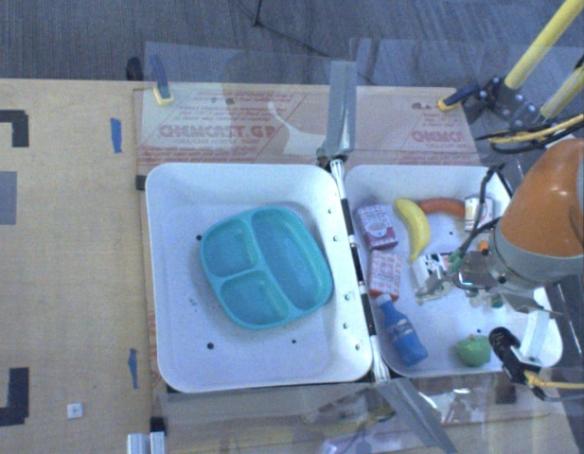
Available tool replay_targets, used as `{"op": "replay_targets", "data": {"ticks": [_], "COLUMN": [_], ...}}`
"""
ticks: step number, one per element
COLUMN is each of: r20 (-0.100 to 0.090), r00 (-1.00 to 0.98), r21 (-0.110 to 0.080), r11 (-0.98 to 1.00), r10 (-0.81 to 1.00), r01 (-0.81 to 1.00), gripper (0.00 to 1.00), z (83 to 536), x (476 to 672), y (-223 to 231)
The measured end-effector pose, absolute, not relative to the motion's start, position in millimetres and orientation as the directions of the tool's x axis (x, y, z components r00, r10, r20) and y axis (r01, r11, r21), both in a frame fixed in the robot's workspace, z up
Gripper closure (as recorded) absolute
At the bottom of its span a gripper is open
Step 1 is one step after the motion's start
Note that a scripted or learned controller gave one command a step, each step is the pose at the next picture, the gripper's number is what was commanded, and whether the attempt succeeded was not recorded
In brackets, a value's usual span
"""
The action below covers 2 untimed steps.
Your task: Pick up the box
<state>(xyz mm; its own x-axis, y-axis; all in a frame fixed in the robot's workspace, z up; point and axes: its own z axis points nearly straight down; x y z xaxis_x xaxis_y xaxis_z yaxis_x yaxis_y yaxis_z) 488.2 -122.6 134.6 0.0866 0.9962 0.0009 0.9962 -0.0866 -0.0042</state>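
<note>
A small maroon box point(377, 225) lies near the left wall of the right bin point(433, 322). A second pink and white box point(384, 274) lies just below it. My gripper point(435, 277) hangs low over the middle of the right bin, just right of the pink and white box and below the banana point(415, 227). Nothing is visibly held in it. The arm's orange band point(552, 211) covers the bin's right side.
An orange carrot-like item point(443, 206) lies by the banana at the back. A blue bottle point(400, 331) lies at the front left and a green fruit point(473, 350) at the front right. The left bin point(178, 329) holds a blue divided plate point(265, 266).
</note>
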Motion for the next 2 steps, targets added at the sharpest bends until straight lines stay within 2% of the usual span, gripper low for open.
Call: {"op": "replay_targets", "data": {"ticks": [1,2], "r20": [-0.001,-0.004], "r00": [0.262,0.266], "r21": [0.004,0.003], "r11": [-0.262,-0.266], "r10": [0.965,0.964], "r01": [0.965,0.964], "gripper": [0.0,1.0], "z": [89.7,97.3], "x": [545.5,545.4], "y": [-100.7,-104.1]}}
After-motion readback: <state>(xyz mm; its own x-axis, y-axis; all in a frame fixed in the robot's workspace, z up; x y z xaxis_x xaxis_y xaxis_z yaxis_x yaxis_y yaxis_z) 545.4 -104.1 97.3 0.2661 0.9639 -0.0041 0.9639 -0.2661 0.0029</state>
